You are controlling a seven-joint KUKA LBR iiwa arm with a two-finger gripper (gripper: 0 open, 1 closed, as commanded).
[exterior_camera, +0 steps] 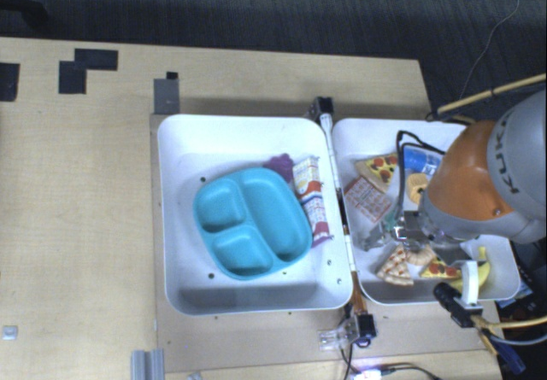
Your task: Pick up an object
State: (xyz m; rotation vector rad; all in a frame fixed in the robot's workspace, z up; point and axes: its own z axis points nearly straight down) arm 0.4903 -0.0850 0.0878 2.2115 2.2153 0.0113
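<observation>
Where end effector [386, 236] hovers — waffle toy [397, 266], tan, gridded.

Right bin [369, 135] contents partly under arm [479, 182]

The arm [504, 165] is a chunky rounded thing, mostly light grey with a fat glossy orange band [466, 178] wrapping the section above the wrist. There's dark lettering on the grey shell, cut off at the frame edge. A thin black cable [419, 141] loops off the orange part. The gripper [395, 231] end looks like dull grey metal.
</observation>
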